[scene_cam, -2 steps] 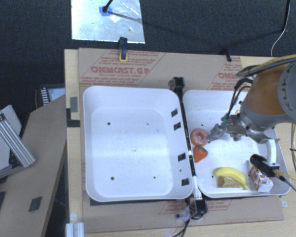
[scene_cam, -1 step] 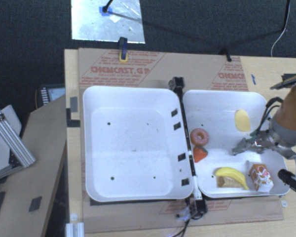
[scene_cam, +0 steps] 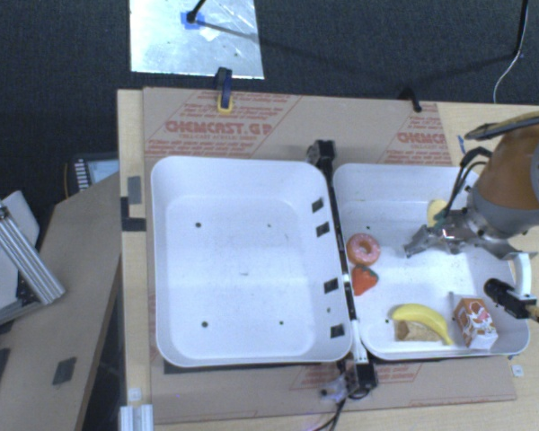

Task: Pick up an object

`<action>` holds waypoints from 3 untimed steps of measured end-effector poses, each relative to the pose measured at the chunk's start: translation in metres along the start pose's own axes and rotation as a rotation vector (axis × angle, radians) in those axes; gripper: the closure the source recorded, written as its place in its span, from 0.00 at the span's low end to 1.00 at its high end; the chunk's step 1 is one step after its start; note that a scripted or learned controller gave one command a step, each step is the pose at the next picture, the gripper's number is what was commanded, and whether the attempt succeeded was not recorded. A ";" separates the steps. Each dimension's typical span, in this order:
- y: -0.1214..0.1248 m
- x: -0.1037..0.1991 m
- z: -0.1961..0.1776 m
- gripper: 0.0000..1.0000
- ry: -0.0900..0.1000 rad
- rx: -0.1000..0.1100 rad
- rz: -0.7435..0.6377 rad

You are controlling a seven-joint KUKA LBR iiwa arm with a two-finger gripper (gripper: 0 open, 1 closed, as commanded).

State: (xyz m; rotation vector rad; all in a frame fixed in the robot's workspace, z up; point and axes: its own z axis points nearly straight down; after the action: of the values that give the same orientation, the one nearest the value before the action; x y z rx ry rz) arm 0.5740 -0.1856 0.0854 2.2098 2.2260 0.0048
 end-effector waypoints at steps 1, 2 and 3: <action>-0.008 -0.022 0.000 0.00 0.000 0.002 0.007; -0.092 -0.021 0.001 0.00 0.003 0.012 0.010; -0.086 -0.020 0.001 0.00 0.000 0.004 0.007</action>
State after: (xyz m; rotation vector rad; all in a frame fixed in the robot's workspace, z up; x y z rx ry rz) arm 0.4878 -0.2066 0.0844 2.2194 2.2203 0.0011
